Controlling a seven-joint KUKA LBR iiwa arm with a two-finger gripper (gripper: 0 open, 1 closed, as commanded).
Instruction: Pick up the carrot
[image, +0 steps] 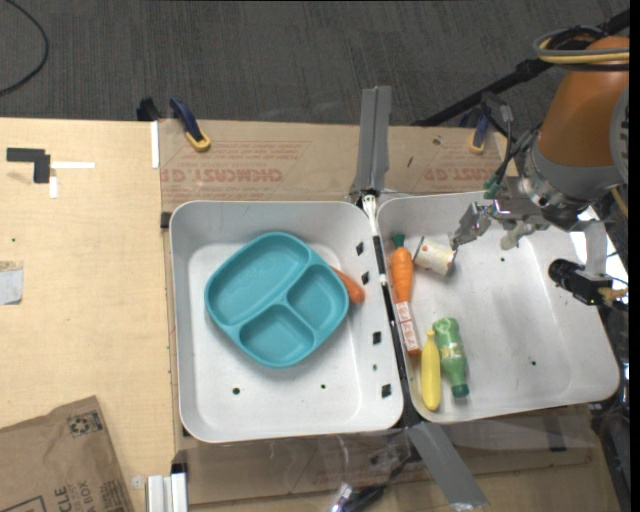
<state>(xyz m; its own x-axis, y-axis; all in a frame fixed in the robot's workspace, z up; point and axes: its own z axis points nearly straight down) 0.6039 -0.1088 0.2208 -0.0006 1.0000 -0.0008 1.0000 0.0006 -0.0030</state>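
Currently gripper (492, 222), fingers spread and empty, sits right of carrot (401, 272), whose long axis runs along the bin's left wall.

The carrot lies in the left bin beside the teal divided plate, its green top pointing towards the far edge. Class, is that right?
Not quite. In the camera view the carrot lies in the right bin, along its left wall, green top towards the far edge. The teal divided plate is in the left bin.

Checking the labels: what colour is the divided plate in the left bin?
The three-compartment plastic plate is teal blue, clearest in the camera view.
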